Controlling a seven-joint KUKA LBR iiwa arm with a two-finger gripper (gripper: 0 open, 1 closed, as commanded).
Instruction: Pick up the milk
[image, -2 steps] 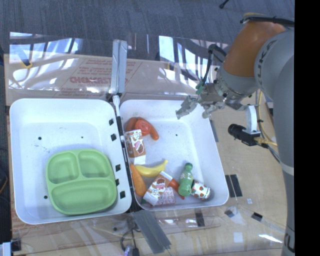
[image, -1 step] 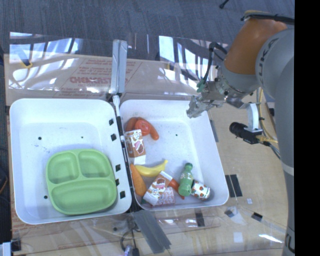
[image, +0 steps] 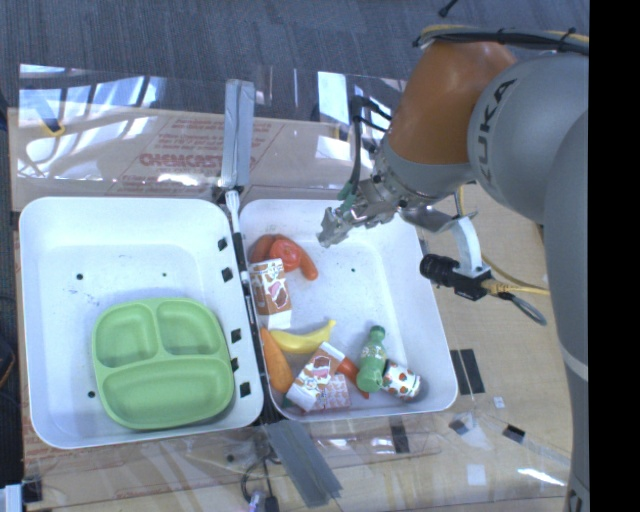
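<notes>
Bench, wood-toned, bearing two white bins under clear panels; items are listed left to right.

1. Left bin (image: 60, 250): holding a green divided plate (image: 162, 362), three compartments, sitting toward the near side.
2. Right bin (image: 400, 290): holding the clutter you are working in.
3. Milk carton (image: 271, 292): small, brown-and-white print, lying against the bin's left wall, just below a red pepper-like toy (image: 288, 254). I am judging this as the milk; a second printed carton (image: 320, 382) is lying near the front wall and could be it instead, so you are checking the labels before committing.
4. Banana (image: 305, 336) and carrot (image: 277, 362): lying between the two cartons, the banana close to the upper carton's lower end.
5. Green bottle (image: 371, 358) and a small red-and-white item (image: 400, 381): resting near the front right.
6. Gripper (image: 338, 224): hanging over the bin's far edge, well apart from either carton, grasping nothing; whether it is spread or closed I cannot tell.

Handling note: you are moving left and down toward the carton, aligning across its narrow width and staying off the wall.
</notes>
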